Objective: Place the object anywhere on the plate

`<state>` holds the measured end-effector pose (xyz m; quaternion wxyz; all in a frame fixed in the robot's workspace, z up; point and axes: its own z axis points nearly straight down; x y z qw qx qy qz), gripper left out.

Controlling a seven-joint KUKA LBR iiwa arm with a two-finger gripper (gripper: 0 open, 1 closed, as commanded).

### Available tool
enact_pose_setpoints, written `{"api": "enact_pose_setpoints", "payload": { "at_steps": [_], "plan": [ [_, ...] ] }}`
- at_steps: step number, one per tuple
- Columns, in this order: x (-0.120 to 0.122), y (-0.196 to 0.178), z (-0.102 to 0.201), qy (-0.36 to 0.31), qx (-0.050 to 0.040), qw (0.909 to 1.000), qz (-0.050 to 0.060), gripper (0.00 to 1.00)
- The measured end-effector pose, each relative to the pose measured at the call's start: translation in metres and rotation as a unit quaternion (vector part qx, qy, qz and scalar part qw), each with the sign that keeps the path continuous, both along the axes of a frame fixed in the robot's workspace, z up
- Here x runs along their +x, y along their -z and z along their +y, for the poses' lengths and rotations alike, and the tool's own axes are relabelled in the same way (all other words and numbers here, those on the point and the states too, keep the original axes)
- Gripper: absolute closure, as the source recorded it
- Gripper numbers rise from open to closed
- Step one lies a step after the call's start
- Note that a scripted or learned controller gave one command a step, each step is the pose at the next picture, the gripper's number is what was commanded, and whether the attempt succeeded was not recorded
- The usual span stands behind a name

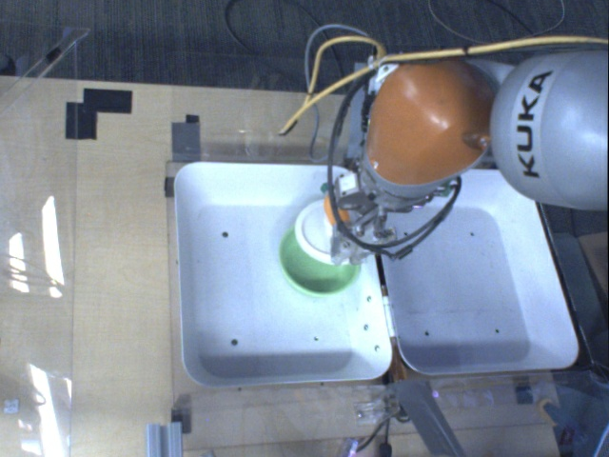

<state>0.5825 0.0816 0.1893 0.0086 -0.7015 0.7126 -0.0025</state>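
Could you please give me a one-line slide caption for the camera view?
KUKA arm reaching from the right, its gripper low over the green plate in the left white bin.

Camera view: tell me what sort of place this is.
Probably a robotics lab test bench. A KUKA-branded arm reaches over two shallow white bins on a wooden bench, with loose cables trailing behind. The left bin holds a green plate.
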Motion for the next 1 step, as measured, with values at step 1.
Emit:
{"api": "enact_pose_setpoints", "payload": {
  "at_steps": [1],
  "plan": [
    [0.0074,-0.0535,-0.0068,-0.169,-0.0015,0.9856,-0.004,1.00]
  ]
}}
